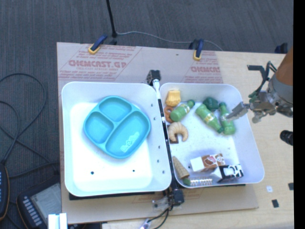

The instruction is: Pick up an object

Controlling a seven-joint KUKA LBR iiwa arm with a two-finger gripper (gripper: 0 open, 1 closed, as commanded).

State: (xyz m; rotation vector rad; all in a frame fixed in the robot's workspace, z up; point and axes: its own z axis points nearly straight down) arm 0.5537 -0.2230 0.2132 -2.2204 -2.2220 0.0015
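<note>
While the grey arm reaches in from the right, its gripper (242,109) hangs over the right rim of the right bin (248,144), one slim finger pointing left toward a cluster of green toys (215,114). Whether the claw is wide or narrow cannot be told from this angle, and nothing shows between its fingers. The green pieces lie in the bin's upper half, the nearest one just beside the fingertip, possibly touching it. Left of them sit a yellow toy (173,98), a green bottle-like piece (181,111) and a brown croissant (178,131). Along the bin's near wall rest a cone (180,168), a small red-and-white packet (208,162) and a black-and-white item (232,171). The left bin (76,175) holds a blue divided plate (116,126), well apart from the arm.
</note>
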